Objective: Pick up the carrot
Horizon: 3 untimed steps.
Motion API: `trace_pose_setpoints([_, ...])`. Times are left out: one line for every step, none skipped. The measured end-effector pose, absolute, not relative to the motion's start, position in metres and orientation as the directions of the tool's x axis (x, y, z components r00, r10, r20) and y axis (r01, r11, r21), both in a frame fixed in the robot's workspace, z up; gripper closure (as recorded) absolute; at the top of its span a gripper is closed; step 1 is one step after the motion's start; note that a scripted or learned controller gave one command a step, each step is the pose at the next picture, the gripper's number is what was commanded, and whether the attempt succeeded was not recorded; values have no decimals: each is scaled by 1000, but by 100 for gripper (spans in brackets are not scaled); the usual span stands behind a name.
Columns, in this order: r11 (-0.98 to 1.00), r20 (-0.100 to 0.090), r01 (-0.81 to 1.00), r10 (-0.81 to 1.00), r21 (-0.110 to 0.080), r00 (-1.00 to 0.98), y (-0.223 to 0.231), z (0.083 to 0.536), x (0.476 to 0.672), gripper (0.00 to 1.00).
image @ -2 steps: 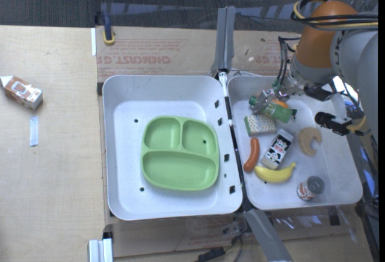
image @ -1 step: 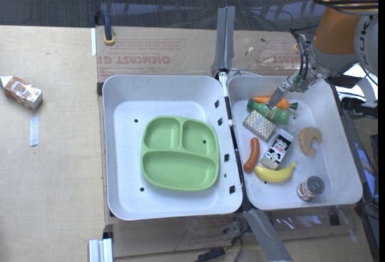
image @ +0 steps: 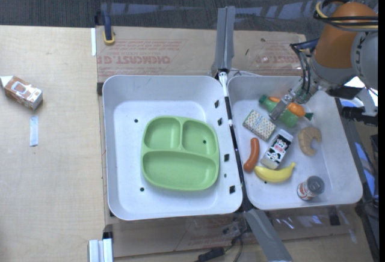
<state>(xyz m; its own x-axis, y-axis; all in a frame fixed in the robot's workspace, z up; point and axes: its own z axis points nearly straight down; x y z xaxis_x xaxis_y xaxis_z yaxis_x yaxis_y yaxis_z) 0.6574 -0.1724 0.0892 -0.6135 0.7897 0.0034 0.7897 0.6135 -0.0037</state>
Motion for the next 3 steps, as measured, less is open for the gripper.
trace_pose_setpoints([612, 6, 791, 791, -4, -612, -173, 98, 657, 100])
trace_pose_setpoints([612, 3, 791, 791, -2, -612, -173, 98, 658, 0])
trace_pose_setpoints([610, 3, 793, 793, -1, -610, -174, 106, 658, 100])
